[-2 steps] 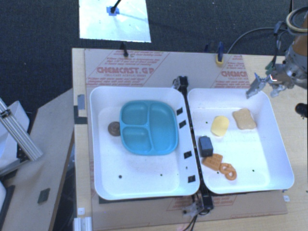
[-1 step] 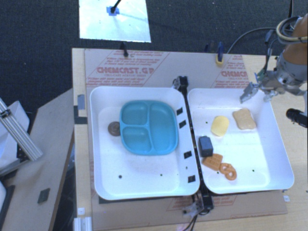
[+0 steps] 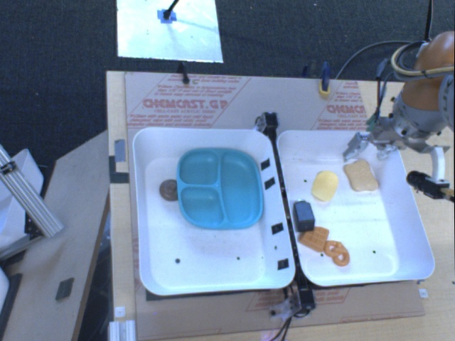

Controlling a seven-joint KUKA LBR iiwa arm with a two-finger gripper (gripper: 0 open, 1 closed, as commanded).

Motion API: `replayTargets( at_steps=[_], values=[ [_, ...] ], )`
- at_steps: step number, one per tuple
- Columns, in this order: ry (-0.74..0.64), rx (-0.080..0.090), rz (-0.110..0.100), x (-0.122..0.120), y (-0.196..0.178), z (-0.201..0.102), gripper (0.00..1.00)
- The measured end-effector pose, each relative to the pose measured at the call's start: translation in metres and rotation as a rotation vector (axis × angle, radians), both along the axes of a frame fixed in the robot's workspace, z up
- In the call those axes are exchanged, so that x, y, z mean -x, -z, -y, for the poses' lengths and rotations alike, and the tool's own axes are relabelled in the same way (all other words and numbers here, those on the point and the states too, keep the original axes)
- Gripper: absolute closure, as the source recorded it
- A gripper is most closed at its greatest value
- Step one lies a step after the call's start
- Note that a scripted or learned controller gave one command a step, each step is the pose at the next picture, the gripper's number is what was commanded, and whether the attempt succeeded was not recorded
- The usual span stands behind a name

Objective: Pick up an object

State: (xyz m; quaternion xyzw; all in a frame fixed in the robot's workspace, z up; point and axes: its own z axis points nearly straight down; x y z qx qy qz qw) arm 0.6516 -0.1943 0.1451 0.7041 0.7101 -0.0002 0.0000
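Note:
In the right bin (image 3: 398, 261) lie a tan bread-like slice (image 3: 361, 176), a pale yellow rounded piece (image 3: 325, 186), a small dark block (image 3: 303, 215) and orange pretzel-shaped pieces (image 3: 325, 244). My gripper (image 3: 372, 148) hangs over the bin's far right corner, just above the tan slice. Its fingers are spread apart, one grey fingertip (image 3: 353, 148) left of the slice's top, with nothing between them. The grey arm with its orange band (image 3: 430, 62) rises behind it at the right edge.
The left bin (image 3: 153, 261) holds a blue divided plate (image 3: 219, 188) and a small brown disc (image 3: 168, 190) beside it. A black divider (image 3: 281, 204) runs between the bins. A black part (image 3: 426, 185) juts in over the right bin's right rim.

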Motion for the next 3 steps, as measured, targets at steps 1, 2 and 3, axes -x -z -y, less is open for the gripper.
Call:
replayTargets(
  at_steps=[1,2,3],
  values=[
    [-0.002,0.002,0.007,-0.002,-0.014,0.0,1.0],
    [0.006,0.002,0.007,0.004,-0.071,0.008,1.0],
    [0.003,0.001,0.006,0.002,-0.102,0.008,1.0]
  ],
)
